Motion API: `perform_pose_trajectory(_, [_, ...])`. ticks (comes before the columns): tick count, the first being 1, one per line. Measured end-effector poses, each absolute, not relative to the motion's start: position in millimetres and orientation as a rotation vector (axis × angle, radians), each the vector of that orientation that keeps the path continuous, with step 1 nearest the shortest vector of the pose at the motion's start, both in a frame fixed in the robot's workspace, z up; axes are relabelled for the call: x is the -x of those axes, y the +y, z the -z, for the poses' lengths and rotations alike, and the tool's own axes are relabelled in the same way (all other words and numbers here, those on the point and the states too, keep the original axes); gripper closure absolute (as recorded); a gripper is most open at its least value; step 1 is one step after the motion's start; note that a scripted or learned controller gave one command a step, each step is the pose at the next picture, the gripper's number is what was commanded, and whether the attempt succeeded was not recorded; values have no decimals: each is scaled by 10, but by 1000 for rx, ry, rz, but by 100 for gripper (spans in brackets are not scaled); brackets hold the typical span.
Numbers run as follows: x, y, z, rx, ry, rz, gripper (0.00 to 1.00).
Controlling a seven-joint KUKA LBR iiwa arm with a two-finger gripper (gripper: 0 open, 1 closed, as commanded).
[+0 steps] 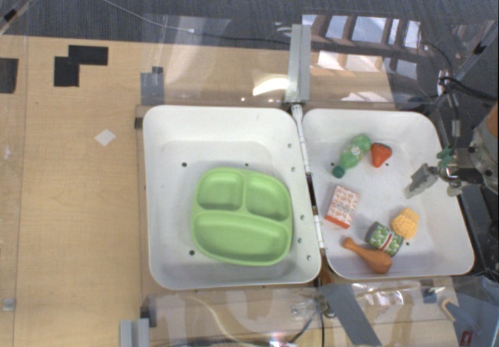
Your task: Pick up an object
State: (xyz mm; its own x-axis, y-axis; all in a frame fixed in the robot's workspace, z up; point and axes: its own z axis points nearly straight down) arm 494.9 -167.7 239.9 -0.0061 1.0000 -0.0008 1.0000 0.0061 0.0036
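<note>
I cannot tell how the gripper [427, 179] stands; it hangs near the right bin's [437, 260] right edge, holding nothing visible. Corn [405, 223], can [383, 238] and drumstick [368, 255] crowd the front edge, so a descent there could nudge neighbours and miss.

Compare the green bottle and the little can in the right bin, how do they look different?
The green bottle is long, slim and all green; the can is short and stubby, with a green, white and red label. The green bottle lies near the bin's far side beside a strawberry; the can lies near the front, between the corn and drumstick. Both lie tipped over in the right bin.
</note>
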Motion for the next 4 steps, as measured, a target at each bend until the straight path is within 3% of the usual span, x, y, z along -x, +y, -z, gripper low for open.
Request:
perform_pose_trajectory(1, [-4901, -1808, -963, -2214, 2221, -6, 0])
perform_pose_trajectory(2, [-6350, -1799, -896, -2203, 2225, -11, 0])
perform_pose_trajectory(3, [-6380, -1786, -1037, -2188, 2229, -17, 100])
perform_pose_trajectory(4, [-6709, -1243, -1863, -2206, 2227, -7, 100])
